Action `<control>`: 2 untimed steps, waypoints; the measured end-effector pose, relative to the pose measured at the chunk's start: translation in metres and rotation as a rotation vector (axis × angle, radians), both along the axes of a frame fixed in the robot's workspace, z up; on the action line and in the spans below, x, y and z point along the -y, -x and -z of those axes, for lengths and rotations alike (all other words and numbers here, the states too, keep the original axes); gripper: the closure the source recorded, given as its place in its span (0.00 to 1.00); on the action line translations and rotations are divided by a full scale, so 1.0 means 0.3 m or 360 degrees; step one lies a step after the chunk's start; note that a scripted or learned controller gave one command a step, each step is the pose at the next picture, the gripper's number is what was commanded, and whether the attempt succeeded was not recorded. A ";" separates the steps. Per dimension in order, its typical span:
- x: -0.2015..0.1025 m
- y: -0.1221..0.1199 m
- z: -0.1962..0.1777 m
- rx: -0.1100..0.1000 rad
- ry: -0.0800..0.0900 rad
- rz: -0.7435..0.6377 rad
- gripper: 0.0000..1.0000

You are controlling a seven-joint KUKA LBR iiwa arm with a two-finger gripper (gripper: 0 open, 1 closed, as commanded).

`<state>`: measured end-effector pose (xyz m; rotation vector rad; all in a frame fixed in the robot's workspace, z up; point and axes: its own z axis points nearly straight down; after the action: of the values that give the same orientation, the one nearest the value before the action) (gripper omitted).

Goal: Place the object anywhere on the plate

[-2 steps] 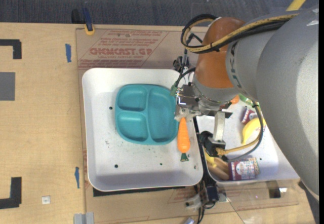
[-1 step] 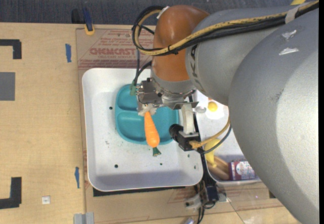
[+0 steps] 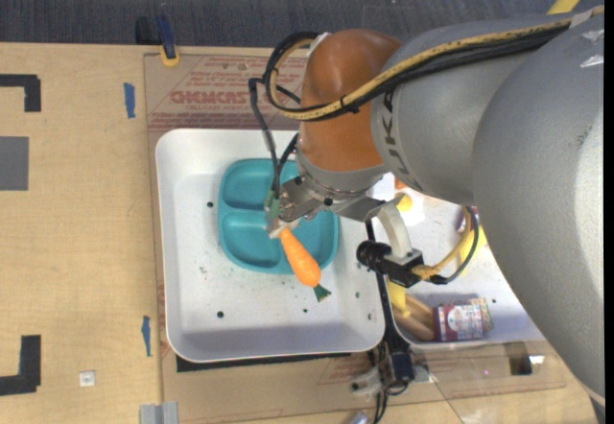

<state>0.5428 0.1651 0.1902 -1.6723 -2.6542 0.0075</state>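
One carrot (image 3: 303, 262) lies slanted across the teal plate's (image 3: 245, 211) lower right rim, you'll see, its top end at the gripper (image 3: 281, 214); whether that grips it, you cannot tell; the right bin (image 3: 508, 321) holds a can (image 3: 464, 318).

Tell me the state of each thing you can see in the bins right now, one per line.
Carrot: lying tilted, its orange end over the plate's lower right edge, leafy tip on the bin floor.
Teal plate: flat in the left bin, right way up, partly under the arm.
Gripper: low over the plate, right at the carrot's upper end.
Jar: lying on its side in the right bin.
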 end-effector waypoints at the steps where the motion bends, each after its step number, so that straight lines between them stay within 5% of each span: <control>1: -0.001 -0.001 -0.001 0.0002 -0.0001 0.0000 0.00; 2: -0.003 -0.005 -0.036 0.0008 -0.0002 -0.0001 1.00</control>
<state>0.5442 0.1661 0.2011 -1.6736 -2.6577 0.0012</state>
